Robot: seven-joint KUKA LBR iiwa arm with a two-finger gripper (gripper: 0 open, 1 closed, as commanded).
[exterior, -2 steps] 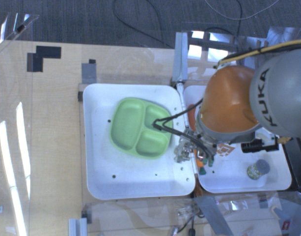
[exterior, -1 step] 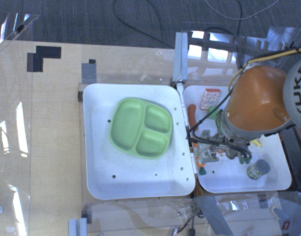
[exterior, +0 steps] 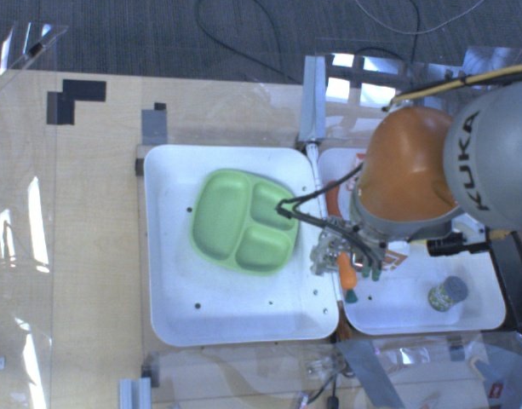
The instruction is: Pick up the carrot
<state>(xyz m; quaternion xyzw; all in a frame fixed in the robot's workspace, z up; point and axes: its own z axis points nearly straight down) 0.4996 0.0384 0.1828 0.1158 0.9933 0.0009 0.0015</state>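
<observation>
Carrot [exterior: 348,273] lies in the right bin [exterior: 414,318], at that bin's left edge, hard against the divider with the left bin [exterior: 171,254]. Only a short orange length and a dark green tip at its near end show; the rest is covered by the arm's wrist. Visible part runs roughly top-to-bottom in the camera view, tilted slightly, green tip toward the near rim.

Claw [exterior: 350,258] sits directly over the carrot's upper portion, hanging below the orange band [exterior: 405,173]. Finger hardware and cabling crowd the spot, so I cannot tell whether the claw is spread, closed, or clamped on anything.

Key relation: the carrot is beneath the claw, not off to a side, and its long axis runs along the bin wall. Judgement: a grasp should close across the carrot's width, i.e. left-right in this view, but the divider wall just beside it leaves little room for the finger on that side. Risk of a finger landing on the rim.

Also present: green divided plate [exterior: 243,220] in the left bin, small can-like object [exterior: 448,294] in the right bin, well apart from the carrot. Worktop [exterior: 73,228] is pale wood.
</observation>
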